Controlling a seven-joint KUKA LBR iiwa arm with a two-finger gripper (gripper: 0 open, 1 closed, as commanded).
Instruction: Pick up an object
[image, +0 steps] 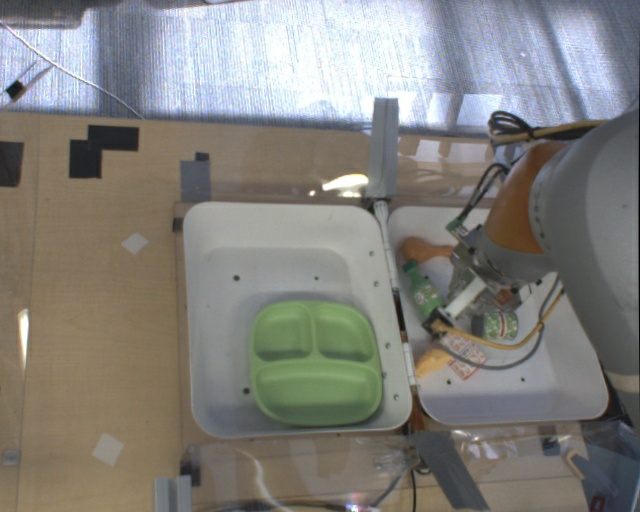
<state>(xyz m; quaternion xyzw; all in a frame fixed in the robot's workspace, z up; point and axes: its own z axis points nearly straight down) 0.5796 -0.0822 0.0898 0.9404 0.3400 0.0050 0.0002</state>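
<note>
On the bench (90, 300) two shallow white bins sit side by side, and the green bottle (422, 290) in the right bin (530, 390) serves as the marker for everything else. The bottle lies on its side close to the wall that the two bins share, its length running roughly along that wall.

Just above the bottle in the view, near touching its upper end, lies an orange-brown thing (430, 248) with a rounded head; what it is I cannot make out. Below the bottle, at the same wall, rests a small yellow piece (429, 363), and just right of that piece a pink-and-white packet (461, 352) lies flat. To the right of the bottle and a little lower sits a round green-and-white thing (497, 325), possibly a lid or a small tin, partly covered by the robot's hardware.

The grey arm (580, 220) with its orange band reaches in from the right, and the gripper (480, 290) hangs just right of the bottle, above the round green-and-white thing and near the packet. Whether the gripper is clenched or released cannot be told from this angle, and nothing can be seen grasped in it.

Left of the bottle, across the shared wall, the left bin (280, 250) holds a green divided plate (318, 362), lying flat in the bin's lower half with its three compartments facing up.
</note>
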